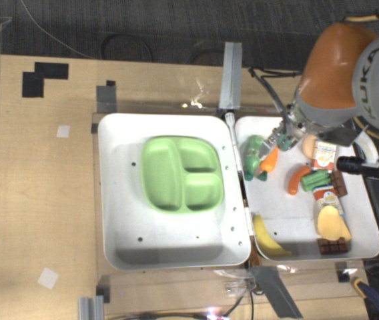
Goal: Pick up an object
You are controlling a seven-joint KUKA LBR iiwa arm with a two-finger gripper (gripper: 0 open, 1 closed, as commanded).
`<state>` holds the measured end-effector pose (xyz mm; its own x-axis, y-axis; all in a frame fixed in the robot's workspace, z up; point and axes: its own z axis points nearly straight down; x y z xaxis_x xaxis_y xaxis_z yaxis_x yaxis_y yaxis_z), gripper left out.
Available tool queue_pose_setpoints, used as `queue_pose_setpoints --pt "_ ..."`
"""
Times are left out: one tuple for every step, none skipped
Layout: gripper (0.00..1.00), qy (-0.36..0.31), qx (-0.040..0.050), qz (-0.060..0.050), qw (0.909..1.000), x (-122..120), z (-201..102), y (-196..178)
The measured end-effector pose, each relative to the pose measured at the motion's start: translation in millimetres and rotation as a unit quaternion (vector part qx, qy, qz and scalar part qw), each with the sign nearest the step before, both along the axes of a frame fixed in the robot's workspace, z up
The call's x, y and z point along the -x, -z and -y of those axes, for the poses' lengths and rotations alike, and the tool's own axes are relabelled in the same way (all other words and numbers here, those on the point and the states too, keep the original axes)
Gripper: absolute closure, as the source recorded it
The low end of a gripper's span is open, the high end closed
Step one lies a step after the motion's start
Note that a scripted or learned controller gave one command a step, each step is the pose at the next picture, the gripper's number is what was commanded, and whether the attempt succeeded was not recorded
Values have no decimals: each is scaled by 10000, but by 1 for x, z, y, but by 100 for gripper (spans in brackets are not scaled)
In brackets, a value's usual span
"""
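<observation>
Still nothing lifted: the gripper (284,137) hangs low over the right bin (369,245) by the carrot (267,161); I cannot tell its state.

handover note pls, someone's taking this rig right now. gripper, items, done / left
Gripper: low in the right bin, at its back left, by the carrot and green bottle. Jaws state can't be read; nothing seen held.
Items: all in the right bin, including the banana, chocolate bar and orange sausage. The left bin holds a green divided tray.
Done: no pick confirmed.
Left: grasp one item and lift.
</observation>
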<state>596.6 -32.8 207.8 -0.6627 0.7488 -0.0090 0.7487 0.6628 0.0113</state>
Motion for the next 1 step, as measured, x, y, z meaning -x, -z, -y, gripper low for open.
queue_pose_setpoints --pt "100 1562 -19 -37 9877 -25 -55 -9"
